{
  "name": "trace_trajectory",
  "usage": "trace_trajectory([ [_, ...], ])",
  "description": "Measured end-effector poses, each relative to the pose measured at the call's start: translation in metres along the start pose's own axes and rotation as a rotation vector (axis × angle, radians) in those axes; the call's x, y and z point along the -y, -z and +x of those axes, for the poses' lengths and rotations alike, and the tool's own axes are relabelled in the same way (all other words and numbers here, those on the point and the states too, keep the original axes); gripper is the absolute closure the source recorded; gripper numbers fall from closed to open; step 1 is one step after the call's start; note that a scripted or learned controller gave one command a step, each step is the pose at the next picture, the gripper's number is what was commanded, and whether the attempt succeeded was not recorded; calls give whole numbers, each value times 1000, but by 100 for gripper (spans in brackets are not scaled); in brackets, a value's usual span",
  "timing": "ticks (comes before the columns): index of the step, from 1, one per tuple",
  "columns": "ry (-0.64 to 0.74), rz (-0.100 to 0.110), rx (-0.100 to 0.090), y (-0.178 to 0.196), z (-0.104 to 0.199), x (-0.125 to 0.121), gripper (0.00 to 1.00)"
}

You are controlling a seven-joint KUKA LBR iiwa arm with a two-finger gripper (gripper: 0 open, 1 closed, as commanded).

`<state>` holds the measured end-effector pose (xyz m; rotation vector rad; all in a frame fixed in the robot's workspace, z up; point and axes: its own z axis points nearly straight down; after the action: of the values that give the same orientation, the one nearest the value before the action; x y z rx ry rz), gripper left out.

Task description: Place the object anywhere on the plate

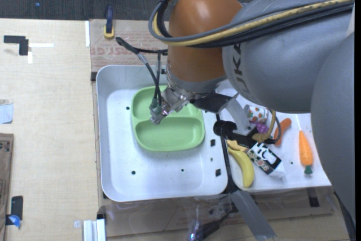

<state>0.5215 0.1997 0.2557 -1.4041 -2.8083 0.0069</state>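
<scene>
The arm (271, 42) looms over the left bin (113, 166), its gripper (158, 113) poised above the plate (169, 135) as if to release, though I cannot tell its state.

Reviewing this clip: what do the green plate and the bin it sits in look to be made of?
Green plate: likely moulded plastic, satin; uniform colour, rounded raised rim and divider.
Bin: looks like thin white plastic or coated metal; smooth, faintly glossy, with rolled rim and small dark holes. The view leaves it open.

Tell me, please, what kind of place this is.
Probably a robot lab bench: a large grey arm reaches over white bins holding a green plate and toy food such as a banana.
</scene>
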Motion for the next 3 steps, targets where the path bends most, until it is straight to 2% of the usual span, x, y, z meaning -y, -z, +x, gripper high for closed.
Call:
trace_trajectory([
  [1, 95, -2, 2, 115, 10, -2, 100],
  [2, 309, -1, 0, -39, 37, 24, 100],
  [3, 12, 0, -1, -84, 17, 42, 100],
])
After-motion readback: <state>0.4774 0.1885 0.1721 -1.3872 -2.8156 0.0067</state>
